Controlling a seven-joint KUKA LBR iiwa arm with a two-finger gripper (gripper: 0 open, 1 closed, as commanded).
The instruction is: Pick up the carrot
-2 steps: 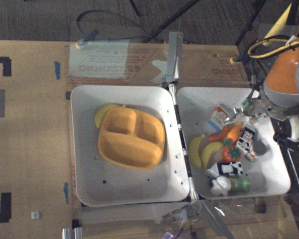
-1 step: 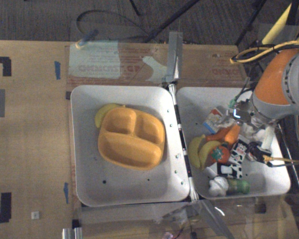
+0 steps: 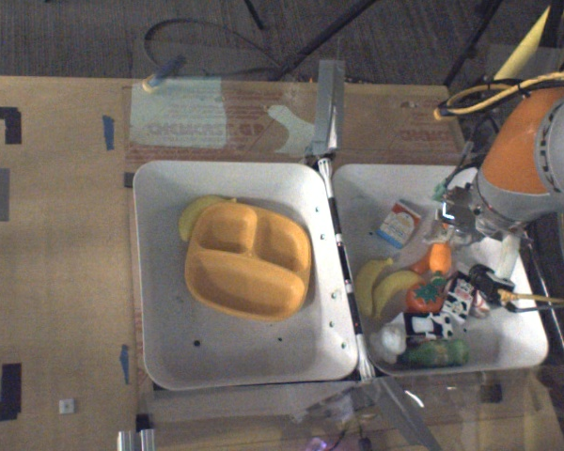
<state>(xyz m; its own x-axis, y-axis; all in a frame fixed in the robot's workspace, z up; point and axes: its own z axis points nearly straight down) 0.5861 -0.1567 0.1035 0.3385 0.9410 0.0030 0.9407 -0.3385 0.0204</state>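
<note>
The arm is seen reaching in from the right, its orange band bent above the grey wrist. The pincer is lowered at the wrist's lower left, pointed downward; its tips are blurred and cannot be judged.

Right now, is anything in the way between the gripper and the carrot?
Nothing visible stands between them. The gripper is right over the carrot in the right bin. A tomato and bananas crowd its lower left side.
</note>
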